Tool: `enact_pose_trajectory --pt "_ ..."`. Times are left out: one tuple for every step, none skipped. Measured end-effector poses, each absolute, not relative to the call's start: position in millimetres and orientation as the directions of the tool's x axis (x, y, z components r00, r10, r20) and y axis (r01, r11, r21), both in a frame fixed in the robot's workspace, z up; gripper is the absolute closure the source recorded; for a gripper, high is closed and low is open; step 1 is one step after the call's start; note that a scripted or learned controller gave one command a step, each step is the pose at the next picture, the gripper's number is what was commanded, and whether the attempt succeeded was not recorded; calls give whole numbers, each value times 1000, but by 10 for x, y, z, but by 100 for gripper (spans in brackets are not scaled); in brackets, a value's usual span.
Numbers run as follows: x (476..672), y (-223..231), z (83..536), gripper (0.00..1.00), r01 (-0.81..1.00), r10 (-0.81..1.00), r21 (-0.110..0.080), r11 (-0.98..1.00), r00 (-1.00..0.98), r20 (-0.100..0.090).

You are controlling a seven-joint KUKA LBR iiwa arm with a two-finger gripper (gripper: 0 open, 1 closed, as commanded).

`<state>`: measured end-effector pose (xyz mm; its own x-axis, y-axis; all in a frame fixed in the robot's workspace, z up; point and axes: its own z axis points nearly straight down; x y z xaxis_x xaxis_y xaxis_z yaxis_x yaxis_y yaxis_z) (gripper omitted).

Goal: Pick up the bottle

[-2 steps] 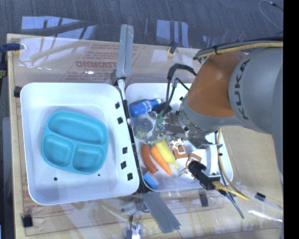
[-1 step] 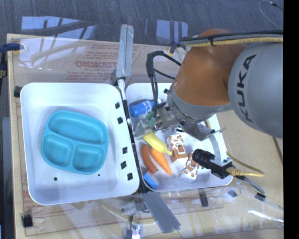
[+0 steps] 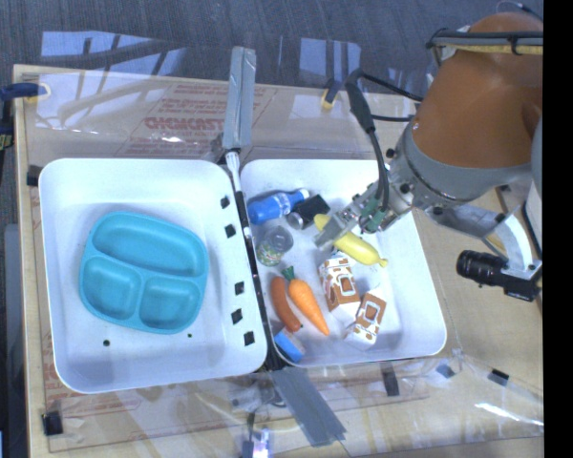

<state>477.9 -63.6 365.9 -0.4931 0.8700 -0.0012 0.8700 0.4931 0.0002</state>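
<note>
On the tabletop (image 3: pixel 95 113) two shallow white plastic bins sit side by side, and the grey arm with its orange band (image 3: pixel 482 74) reaches in from the right over the right bin (image 3: pixel 415 284). Its claw (image 3: pixel 349 225) hangs low in the upper middle of that bin, just above a yellow banana-shaped toy (image 3: pixel 358 250); whether the claw is open or closed cannot be told, and nothing can be seen held in it. The small blue plastic bottle (image 3: pixel 269 205) lies on its side near the right bin's upper left corner, close to the divider between the bins, left of the claw and apart from it. Below the bottle are a round grey lid-like item (image 3: pixel 275 245), two orange toy carrots (image 3: pixel 299 303) and two small brown-and-white cartons (image 3: pixel 351 299). The left bin (image 3: pixel 62 189) holds a turquoise divided plastic plate (image 3: pixel 143 272).
</note>
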Motion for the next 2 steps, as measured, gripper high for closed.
enact_pose_trajectory --pt "5426 -533 4416 100 1000 1000 -2 30 -30 -2" --pt "5483 -1201 4409 100 995 995 -3 -98 98 -2"
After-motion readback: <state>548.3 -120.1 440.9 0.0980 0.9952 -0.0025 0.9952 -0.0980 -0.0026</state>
